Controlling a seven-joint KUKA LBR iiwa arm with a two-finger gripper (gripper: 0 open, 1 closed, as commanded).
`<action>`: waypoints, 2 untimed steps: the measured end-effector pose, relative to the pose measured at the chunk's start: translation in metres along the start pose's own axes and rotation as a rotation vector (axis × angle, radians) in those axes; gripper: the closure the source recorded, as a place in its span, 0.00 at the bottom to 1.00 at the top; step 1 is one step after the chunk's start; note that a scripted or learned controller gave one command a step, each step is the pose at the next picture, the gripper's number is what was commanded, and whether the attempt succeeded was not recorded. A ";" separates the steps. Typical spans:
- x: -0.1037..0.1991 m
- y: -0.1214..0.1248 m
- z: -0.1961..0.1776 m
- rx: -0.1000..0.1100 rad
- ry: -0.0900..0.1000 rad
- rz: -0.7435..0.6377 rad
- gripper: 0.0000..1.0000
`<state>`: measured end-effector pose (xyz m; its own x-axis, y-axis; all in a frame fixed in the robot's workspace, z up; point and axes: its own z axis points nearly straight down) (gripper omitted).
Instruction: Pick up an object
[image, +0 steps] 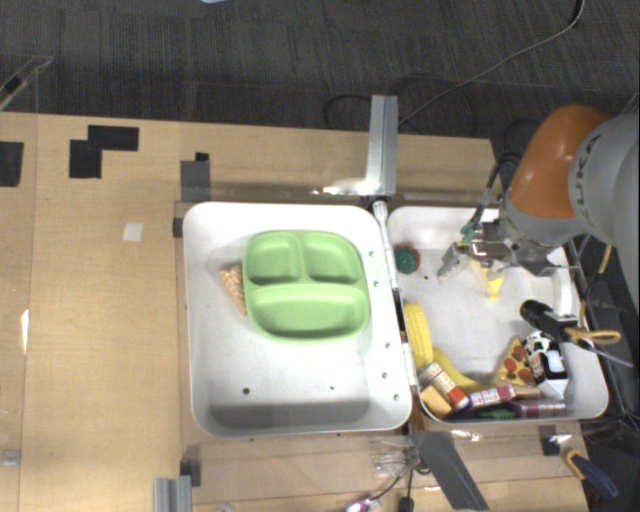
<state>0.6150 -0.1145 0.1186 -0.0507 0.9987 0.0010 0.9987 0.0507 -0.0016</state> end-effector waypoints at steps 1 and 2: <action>0.001 0.001 -0.007 0.001 0.002 0.000 1.00; 0.001 0.001 -0.007 0.002 0.002 0.001 0.00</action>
<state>0.6157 -0.1136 0.1260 -0.0501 0.9987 0.0028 0.9987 0.0501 -0.0032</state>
